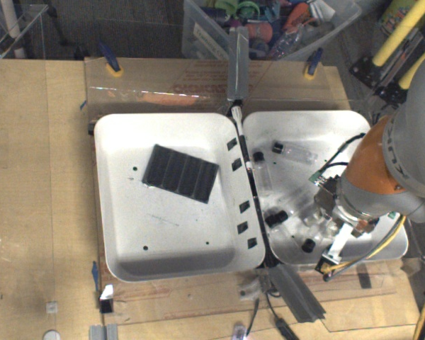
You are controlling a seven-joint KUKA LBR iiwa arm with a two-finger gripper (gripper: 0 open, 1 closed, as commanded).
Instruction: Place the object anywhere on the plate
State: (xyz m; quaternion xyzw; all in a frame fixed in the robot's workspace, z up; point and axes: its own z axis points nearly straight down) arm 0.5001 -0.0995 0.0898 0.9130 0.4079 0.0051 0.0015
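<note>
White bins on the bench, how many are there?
2. The left bin holds a dark ridged plate. The right bin sits against it, with small dark objects, and the arm reaches over it and may hide some of its contents.

A pale wooden table (35,190) carries two shallow white bins side by side — the left bin (120,253) and the right bin (319,122) — meeting along a dark divider strip (249,190). They rest on a brown board (163,83) held by blue clamps (112,66). A clear tub of colourful objects (269,9) stands behind.
</note>
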